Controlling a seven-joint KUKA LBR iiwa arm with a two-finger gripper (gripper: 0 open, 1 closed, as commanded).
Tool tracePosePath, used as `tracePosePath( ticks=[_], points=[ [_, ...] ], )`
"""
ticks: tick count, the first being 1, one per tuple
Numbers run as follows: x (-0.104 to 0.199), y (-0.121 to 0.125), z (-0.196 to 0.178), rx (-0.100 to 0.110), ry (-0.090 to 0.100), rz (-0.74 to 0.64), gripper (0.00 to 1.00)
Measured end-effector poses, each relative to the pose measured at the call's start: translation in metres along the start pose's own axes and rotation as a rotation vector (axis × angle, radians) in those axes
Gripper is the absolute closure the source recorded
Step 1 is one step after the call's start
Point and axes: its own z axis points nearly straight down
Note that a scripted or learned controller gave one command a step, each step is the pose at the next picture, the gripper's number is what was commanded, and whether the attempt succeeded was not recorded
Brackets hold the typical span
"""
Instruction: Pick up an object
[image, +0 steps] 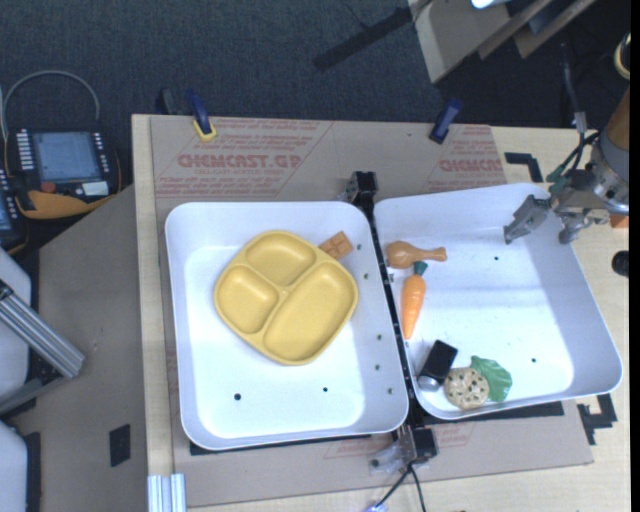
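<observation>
Candidate objects lay in the right shallow white bin (560, 330), clustered along its left side. An orange plastic carrot with a green top (413, 300) stood lengthwise near the divider; a tan toy chicken drumstick (412, 254) lay just above it. Nearer the front corner: a small black block (438, 359), a round speckled cookie (461, 387), and a green leafy piece (493, 376) touching the cookie.

The gripper (541, 222) hung over the far right part of that bin, well apart from the cluster, fingers spread, nothing between them.

The left white bin (200, 390) held a yellow three-compartment plastic plate (286, 296), with a small orange-brown block (336, 244) at its upper right edge.
</observation>
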Motion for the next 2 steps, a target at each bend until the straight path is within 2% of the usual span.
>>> tracePosePath(
  ticks=[1,2],
  points=[
    [0.000,0.002,-0.006,-0.010,-0.002,-0.002,0.00],
    [0.003,-0.002,0.036,-0.009,-0.002,-0.003,0.00]
  ],
)
